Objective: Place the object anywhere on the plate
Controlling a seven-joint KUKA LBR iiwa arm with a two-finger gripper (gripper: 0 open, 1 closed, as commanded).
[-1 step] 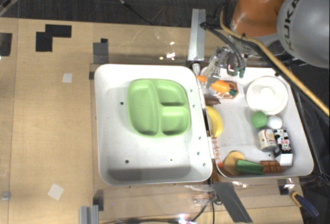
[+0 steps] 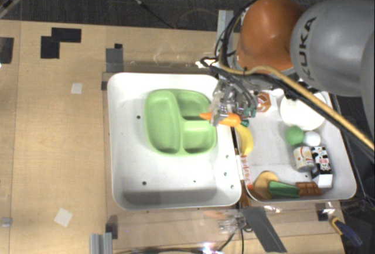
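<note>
At the near edge of the right bin (image 2: 345,185), a green-and-brown toy (image 2: 290,189) is seen lying beside a small black-and-white carton (image 2: 322,166), with a green ball (image 2: 295,134) behind them. A yellow banana (image 2: 245,138) rests along the divide between the bins. In the left bin (image 2: 126,130), a green sectioned plate (image 2: 176,121) is set. Above its right rim, an orange carrot (image 2: 225,118) is gripped between the closed fingers of the gripper (image 2: 227,112). Beyond, the arm's orange band (image 2: 266,33) is seen over the counter (image 2: 53,141).
</note>
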